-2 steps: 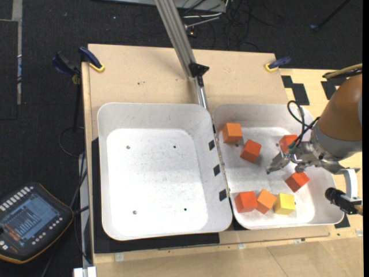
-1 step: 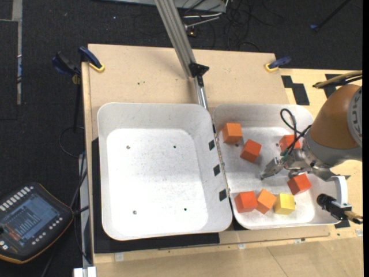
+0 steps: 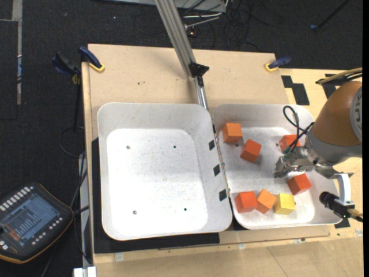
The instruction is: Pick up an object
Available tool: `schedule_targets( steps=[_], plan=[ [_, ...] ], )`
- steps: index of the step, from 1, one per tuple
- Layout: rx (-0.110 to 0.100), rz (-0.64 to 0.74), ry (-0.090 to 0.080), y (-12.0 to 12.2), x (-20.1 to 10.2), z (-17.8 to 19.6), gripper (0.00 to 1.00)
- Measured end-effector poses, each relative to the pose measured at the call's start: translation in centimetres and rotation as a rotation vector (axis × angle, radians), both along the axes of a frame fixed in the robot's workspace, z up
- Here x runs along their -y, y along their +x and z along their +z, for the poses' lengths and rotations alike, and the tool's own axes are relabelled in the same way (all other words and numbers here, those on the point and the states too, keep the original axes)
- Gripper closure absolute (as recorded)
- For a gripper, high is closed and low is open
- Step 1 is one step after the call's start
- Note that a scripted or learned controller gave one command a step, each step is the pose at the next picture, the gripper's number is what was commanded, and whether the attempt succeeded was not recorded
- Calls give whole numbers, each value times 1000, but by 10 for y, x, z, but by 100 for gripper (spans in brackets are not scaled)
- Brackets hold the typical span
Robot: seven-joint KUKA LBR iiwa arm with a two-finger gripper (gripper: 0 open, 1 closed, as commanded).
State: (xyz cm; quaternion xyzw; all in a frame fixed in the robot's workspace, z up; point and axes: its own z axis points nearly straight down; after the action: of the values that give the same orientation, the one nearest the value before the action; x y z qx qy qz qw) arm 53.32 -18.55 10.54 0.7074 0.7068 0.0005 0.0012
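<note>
My own wrist hides most of the orange block (image 3: pixel 286 141) at three o'clock in the right bin (image 3: pixel 262 113), and covers that bin's right wall too. My arm (image 3: pixel 340 123) runs off the frame's right edge. My fingertips are too blurred to read.

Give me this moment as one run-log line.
end effector: low in right bin | nearest: red cube | grasp: unconfirmed | left bin: no cubes
</note>
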Motion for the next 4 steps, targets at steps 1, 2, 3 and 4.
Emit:
schedule_targets(
  steps=[1, 2, 3, 4],
  plan=[
    [4, 1, -2, 3, 9, 47, 100],
    [5, 3, -2, -5, 8, 101, 100],
    [5, 4, -3, 4, 13, 160, 100],
    [0, 9, 2, 8, -39, 165, 100]
  ],
)
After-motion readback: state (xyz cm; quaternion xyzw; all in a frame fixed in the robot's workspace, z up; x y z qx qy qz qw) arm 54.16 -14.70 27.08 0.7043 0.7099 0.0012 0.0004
